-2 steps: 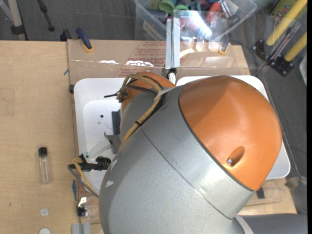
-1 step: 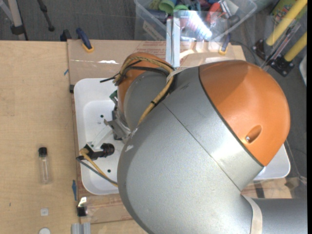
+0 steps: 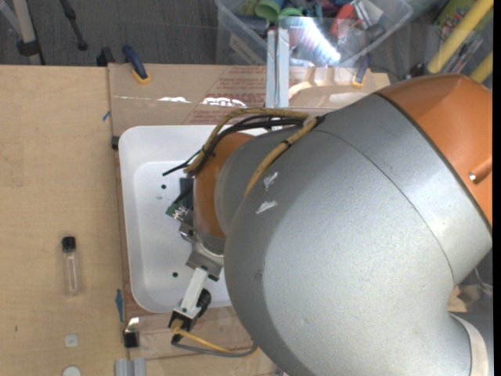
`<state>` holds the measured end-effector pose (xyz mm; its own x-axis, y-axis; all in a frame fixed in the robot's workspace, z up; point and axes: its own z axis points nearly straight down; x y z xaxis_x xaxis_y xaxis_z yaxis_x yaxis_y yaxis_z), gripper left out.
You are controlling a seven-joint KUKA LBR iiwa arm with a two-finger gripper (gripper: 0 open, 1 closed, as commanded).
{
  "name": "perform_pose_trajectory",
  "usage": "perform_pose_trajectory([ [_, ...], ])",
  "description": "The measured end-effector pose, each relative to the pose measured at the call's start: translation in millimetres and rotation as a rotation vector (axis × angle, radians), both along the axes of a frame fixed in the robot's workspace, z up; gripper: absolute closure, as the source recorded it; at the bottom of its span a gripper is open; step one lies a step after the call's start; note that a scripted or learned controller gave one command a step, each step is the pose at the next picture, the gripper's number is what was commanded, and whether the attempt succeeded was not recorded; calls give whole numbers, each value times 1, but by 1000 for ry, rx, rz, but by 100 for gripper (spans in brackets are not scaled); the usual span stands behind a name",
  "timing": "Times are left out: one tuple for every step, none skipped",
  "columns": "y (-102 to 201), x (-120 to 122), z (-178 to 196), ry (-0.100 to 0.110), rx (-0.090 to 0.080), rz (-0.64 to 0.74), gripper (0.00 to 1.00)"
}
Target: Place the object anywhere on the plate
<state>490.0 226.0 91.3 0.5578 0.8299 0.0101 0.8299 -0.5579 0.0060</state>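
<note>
1 white bin, 1 vial, 1 arm, 2 clamps

Arm casing smooth grey, semi-matt, orange band satin, bin glossy white plastic, bench pale matt wood, vial clear, glass or plastic, black cap.

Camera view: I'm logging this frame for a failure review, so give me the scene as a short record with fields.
arm: grey KUKA arm reaching in from the right, covering most of the bench
orange band: above the wrist
bin: white bin, its left part showing, the rest under the arm
gripper: hidden beneath the arm, state cannot be told
bench extras: small clear vial on the wood left of the bin
background: clear tub of toys
</note>
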Motion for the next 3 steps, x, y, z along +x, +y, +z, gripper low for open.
perform_pose_trajectory([
  [0,49,159,11,-7,348,100],
  [-1,39,153,15,-8,357,100],
  [-1,39,153,15,-8,356,0],
])
